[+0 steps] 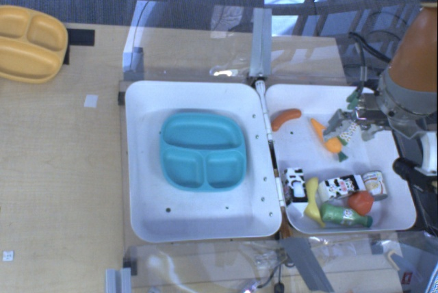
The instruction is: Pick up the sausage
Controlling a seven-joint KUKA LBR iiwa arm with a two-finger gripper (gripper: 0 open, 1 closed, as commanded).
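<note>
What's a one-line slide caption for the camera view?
Gripper above the carrot in the right bin; sausage lies untouched near the divider; teal tray in left bin.

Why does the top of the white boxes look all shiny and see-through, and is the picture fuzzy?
Camera view: clear plastic walls behind the bins catch the light, so pale glare streaks sit there; the sausage in the right bin is sharp enough to see, with little shadow; the gripper looks a bit soft and smeared; the blue tray is evenly lit.
</note>
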